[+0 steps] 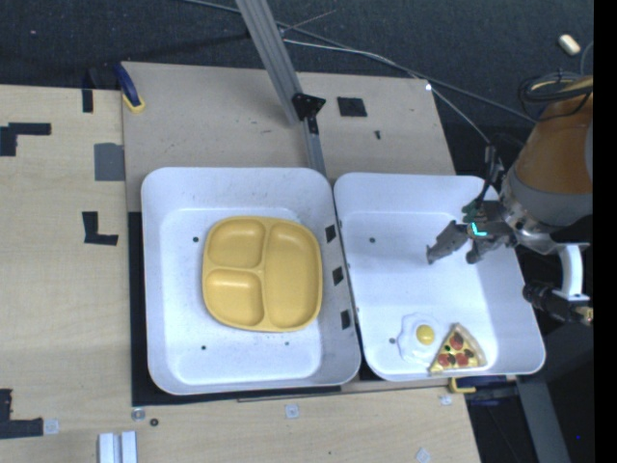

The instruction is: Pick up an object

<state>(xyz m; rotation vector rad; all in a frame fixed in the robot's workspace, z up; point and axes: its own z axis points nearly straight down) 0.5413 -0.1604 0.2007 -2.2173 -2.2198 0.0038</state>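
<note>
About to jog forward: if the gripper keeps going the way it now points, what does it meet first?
Probably the bare floor of the right bin. The gripper points left and down; egg and pizza slice lie off that line. Depth is unclear.

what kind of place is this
Probably a robot lab test bench, not a kitchen: two shallow white bins sit on taped plywood, holding toy food like a plastic pizza slice and a yellow divided plate, with cables overhead.

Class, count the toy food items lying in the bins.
2: a white-and-yellow fried egg toy and a pizza slice toy, side by side in the right white bin's near corner.
</note>
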